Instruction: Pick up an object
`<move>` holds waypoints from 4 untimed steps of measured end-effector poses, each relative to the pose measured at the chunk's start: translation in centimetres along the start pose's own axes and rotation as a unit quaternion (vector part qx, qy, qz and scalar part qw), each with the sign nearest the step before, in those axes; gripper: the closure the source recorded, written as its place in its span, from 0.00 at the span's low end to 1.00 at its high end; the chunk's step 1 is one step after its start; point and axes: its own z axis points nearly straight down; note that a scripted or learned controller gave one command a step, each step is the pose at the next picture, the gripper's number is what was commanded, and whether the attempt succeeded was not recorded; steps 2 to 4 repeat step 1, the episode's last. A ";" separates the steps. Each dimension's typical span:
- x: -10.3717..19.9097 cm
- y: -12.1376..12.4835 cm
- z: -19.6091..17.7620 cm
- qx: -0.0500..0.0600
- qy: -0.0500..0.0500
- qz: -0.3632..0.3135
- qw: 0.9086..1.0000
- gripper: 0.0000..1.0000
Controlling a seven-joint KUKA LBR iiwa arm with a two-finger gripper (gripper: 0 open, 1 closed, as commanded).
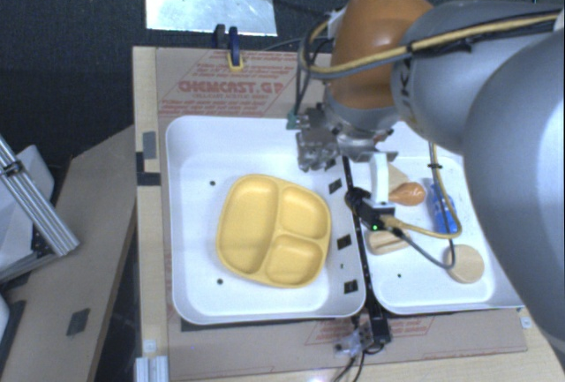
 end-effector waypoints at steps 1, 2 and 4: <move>-0.3 0.1 -0.1 -0.001 -0.001 0.003 1.000 0.00; -0.3 0.1 -0.1 -0.001 -0.001 0.003 1.000 0.00; -0.3 0.1 -0.1 -0.001 -0.001 0.003 1.000 0.00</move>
